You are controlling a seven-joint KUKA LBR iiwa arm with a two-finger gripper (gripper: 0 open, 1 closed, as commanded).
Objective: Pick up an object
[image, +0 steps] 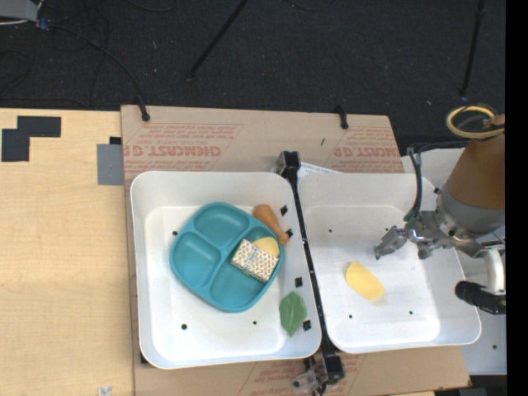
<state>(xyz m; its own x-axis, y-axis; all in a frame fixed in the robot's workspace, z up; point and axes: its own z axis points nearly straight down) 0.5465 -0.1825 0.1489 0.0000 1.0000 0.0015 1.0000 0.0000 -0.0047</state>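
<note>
Arm: grey arm (pixel 477 190) with an orange band enters from the right and leans over the right bin
End effector: the end effector (pixel 389 245) sits low over the right bin, near its right wall, above and to the right of the yellow object; whether it is released or clenched I cannot tell, and nothing shows between its tips
Yellow object: a small rounded yellow piece (pixel 364 280) lies on the floor of the right bin (pixel 388 337), near the middle, apart from the end effector
Left bin: the left bin (pixel 157 337) holds a teal divided plate (pixel 208 258), tilted slightly
On the plate: a patterned square packet (pixel 254 260) with a yellow piece (pixel 268 245) just beside it
Orange object: an orange carrot-like piece (pixel 268 218) rests at the plate's upper right edge
Green object: a green leaf-like piece (pixel 292 313) lies near the left bin's lower right corner
Table: a cardboard sheet (pixel 247 139) lies under both bins on the table (pixel 58 262)
</note>
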